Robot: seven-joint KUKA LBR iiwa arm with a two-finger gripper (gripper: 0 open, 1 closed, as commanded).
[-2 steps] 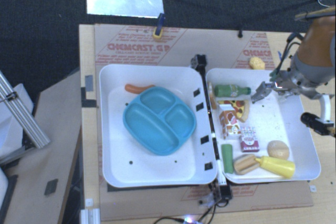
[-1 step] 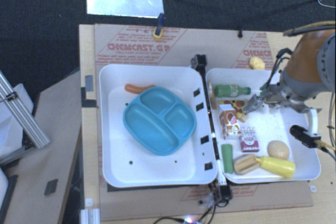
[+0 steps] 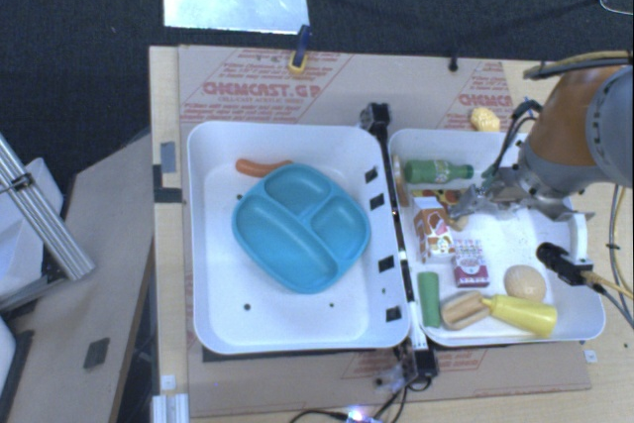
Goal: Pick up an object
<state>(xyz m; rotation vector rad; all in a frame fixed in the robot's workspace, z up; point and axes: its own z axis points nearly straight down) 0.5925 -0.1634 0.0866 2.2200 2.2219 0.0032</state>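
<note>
My gripper (image 3: 470, 202) is low in the right bin (image 3: 592, 316), near its upper middle. It sits just below a green bottle (image 3: 436, 172) lying on its side and right above a red and white snack box (image 3: 433, 231). Further toward the front lie a small red packet (image 3: 470, 264), a beige egg-shaped ball (image 3: 525, 283), a yellow squeeze bottle (image 3: 522, 313), a hot dog in a bun (image 3: 462, 309) and a green cylinder (image 3: 428, 297). I see nothing clearly held.
The left bin (image 3: 213, 312) holds a blue divided plate (image 3: 300, 226) and an orange sausage (image 3: 263, 166) behind it. A yellow lump (image 3: 484, 120) lies on the cardboard behind the right bin. A black divider clamp (image 3: 376, 119) joins the bins.
</note>
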